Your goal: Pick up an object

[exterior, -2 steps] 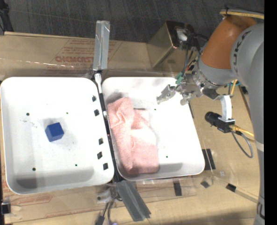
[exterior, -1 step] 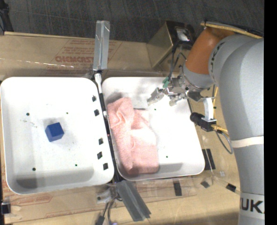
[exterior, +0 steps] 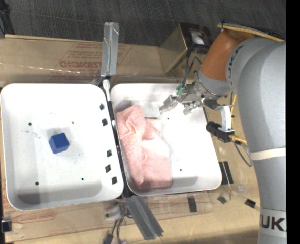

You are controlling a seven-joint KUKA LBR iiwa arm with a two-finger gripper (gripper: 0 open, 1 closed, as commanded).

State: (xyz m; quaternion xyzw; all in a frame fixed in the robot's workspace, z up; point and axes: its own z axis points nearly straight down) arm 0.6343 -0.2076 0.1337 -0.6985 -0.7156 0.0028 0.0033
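A crumpled pink towel (exterior: 143,149) lies along the left side of the right bin (exterior: 203,159). At its one o'clock the pincer (exterior: 174,104) hovers above the bin's bare floor, fingers spread and gripping nothing. In the left bin (exterior: 18,136), well apart at nine o'clock, sits a small blue cube (exterior: 59,142). The grey arm (exterior: 259,100) carries the letters "UK" near its base. Faint red print on the cardboard (exterior: 53,60) covering the bench is unreadable.

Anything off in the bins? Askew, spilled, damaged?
Nothing spilled or damaged. The pink terry cloth lies rumpled against the right white plastic bin's left wall. The small blue cube sits squarely in the left white bin. The end effector hovers above the cloth's upper right edge.
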